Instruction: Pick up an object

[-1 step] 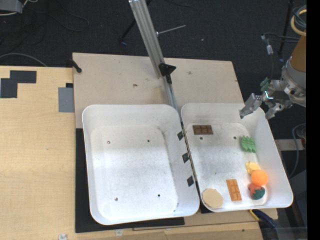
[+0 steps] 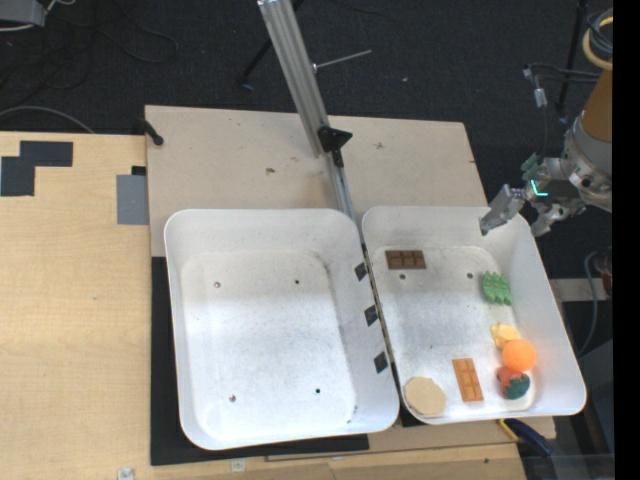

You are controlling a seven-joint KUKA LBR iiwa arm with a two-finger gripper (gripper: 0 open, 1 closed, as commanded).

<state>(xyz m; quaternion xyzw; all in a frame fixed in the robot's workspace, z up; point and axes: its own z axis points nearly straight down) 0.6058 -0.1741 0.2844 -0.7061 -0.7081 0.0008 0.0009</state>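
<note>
The right bin holds several small items: a brown chocolate-like bar near its back, a green leafy piece, a yellow piece, an orange ball, a red and green piece, an orange wafer and a tan round disc. My gripper hangs at the bin's back right corner, above the rim, with its two grey fingers spread apart and nothing between them. It is well away from every item.
The left bin sits beside the right one, split by a divider with black clips. A slanted aluminium post rises behind the bins. Wooden bench surface lies to the left.
</note>
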